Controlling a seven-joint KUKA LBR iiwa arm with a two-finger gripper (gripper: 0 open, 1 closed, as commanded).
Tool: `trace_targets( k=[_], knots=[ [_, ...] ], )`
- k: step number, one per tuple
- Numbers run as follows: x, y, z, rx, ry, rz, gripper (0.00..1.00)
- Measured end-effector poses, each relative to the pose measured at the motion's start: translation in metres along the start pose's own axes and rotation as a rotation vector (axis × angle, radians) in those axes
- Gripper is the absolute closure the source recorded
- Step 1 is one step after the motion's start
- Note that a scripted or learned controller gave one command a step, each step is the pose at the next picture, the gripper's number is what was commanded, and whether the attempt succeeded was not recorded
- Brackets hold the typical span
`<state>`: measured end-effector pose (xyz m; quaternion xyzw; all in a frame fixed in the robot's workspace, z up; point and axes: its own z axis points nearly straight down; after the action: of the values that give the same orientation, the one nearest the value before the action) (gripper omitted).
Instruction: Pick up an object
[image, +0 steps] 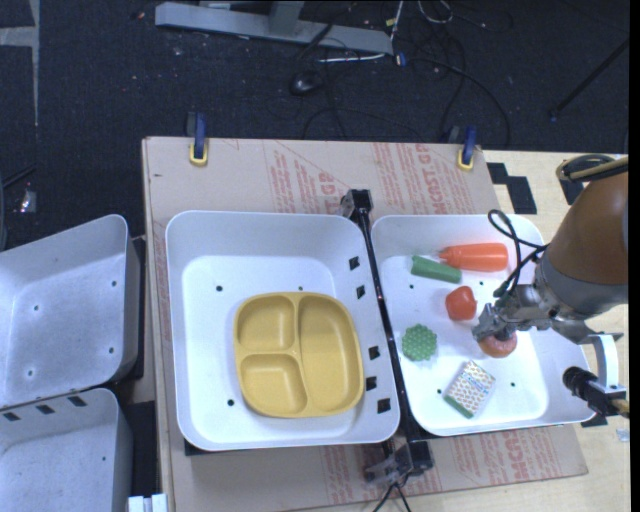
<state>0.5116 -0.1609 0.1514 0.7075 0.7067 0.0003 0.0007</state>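
My pincer (497, 328) sits over a reddish ball (499, 346) (grip state: I cannot tell), red tomato (460, 302) just beside, patterned box (469, 388) near.

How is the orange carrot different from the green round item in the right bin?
The carrot is orange, long and tapered, while the green round item is green, compact and bumpy. The carrot lies near the far edge of the right bin, beside a green piece; the round item lies alone, nearer the divider. Both rest on the bin floor, apart from the gripper.
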Motion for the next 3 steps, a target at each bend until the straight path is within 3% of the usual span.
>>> trace_targets(
  k=[1,2,3],
  knots=[
    [0.006,-0.004,-0.059,-0.004,-0.001,-0.004,1.00],
    [0.006,-0.003,-0.096,-0.004,-0.002,-0.004,1.00],
    [0.069,0.010,-0.090,0.001,0.002,-0.010,1.00]
  ],
)
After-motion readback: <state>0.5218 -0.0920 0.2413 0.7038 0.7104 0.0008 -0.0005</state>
